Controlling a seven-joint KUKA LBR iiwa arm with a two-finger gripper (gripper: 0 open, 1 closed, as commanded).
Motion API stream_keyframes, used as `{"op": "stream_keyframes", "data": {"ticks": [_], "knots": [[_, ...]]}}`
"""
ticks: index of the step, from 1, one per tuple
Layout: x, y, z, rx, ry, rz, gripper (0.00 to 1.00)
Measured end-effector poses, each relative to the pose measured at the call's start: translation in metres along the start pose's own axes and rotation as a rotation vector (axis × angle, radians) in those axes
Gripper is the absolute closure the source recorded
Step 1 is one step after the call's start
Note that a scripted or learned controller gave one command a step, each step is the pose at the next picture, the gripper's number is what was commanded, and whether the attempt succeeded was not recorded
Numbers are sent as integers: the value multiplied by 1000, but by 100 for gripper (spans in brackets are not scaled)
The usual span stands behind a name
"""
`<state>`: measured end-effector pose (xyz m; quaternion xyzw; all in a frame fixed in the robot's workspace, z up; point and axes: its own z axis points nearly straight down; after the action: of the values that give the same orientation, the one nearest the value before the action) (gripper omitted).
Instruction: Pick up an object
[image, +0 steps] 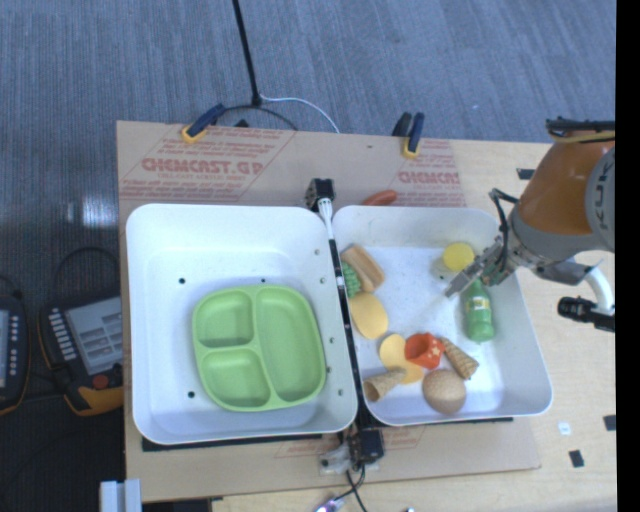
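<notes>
Green bottle (480, 315) lying in the right bin (530, 385), near its right wall, just below a yellow ball (458, 257). Gripper (478, 277) low over the bottle's top end; finger state impossible to tell. Left bin (160, 240) holding a green divided tray (260, 347).

Grey arm (580, 215) with orange band enters from right | wrist angled down and left | gripper (468, 280) low, fingers pointing left, state unclear
</notes>
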<state>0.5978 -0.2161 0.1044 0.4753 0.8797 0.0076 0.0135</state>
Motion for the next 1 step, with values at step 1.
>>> {"op": "stream_keyframes", "data": {"ticks": [1], "knots": [[25,40,-91,26,11,210,100]]}}
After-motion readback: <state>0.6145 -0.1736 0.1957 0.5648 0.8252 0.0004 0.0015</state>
